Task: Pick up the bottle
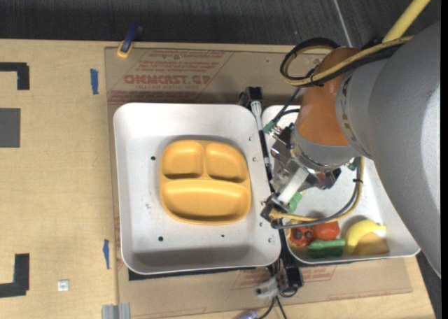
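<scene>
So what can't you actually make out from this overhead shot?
- Right bin: the arm covers most of its floor in the camera view, so what lies underneath cannot be told.
- Red piece, green piece and yellow piece at that bin's near end: too small, and partly crossed by cables, to name for sure.
- The arm itself is cut off by the picture's right edge.

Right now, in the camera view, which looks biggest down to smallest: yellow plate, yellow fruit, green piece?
Largest to smallest:
1. yellow plate, by far
2. yellow fruit
3. green piece, slimmer than the fruit
</scene>
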Controlling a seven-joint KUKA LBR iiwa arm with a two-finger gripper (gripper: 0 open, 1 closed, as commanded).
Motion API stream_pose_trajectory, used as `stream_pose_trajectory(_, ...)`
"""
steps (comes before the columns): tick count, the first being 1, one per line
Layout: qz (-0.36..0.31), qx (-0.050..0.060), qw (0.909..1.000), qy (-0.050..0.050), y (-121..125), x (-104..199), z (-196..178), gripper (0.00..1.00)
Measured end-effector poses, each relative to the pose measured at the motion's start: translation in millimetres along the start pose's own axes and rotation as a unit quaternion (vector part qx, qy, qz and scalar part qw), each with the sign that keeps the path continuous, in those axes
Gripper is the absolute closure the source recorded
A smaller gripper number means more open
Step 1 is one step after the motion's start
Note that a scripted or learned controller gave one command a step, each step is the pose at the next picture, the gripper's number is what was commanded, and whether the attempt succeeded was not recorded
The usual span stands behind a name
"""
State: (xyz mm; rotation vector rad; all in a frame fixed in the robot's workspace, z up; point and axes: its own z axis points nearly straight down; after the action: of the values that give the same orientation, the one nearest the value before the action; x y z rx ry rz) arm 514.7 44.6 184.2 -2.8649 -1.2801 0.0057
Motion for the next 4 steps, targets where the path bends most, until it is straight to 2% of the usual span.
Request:
stream_pose_trajectory(1,-0.028,-0.002,0.9996,0.001,4.1,-58.1,-101.6,1.00)
stream_pose_trajectory(2,-0.029,-0.002,0.9996,0.000,3.9,-58.0,-101.5,0.00)
stream_pose_trajectory(3,0.007,-0.001,1.0000,0.000,33.3,-73.4,0.3,0.00)
stream_pose_trajectory(4,0.007,-0.001,1.0000,0.001,33.6,-72.4,-10.2,1.00)
